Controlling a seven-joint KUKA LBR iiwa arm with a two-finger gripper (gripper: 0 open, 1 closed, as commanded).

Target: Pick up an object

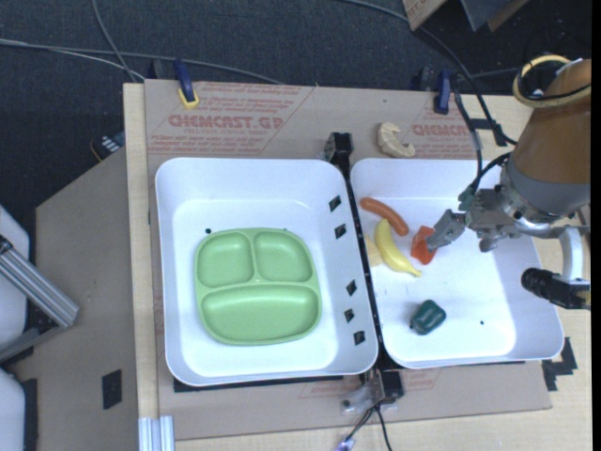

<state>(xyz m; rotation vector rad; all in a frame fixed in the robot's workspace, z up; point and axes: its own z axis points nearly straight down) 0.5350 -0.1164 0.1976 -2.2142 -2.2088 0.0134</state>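
Fingers (441, 238) state unclear, over right bin (488, 346): one banana (394, 255), one sausage (386, 214), one green pepper (428, 317).

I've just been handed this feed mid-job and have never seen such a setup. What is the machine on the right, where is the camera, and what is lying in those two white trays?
There is one picture, taken by a fixed camera above the bench, looking down at a slant. The grey machine with the orange band is a robot arm reaching in from the right; its two-finger gripper hangs over the right bin.

That bin holds an orange hot dog, a yellow banana, a small red object right by the gripper's tip, and a dark green pepper-like toy lying apart toward the front. The left bin holds a green divided tray. A beige piece lies on the cardboard behind the bins.

I cannot tell whether anything is gripped.
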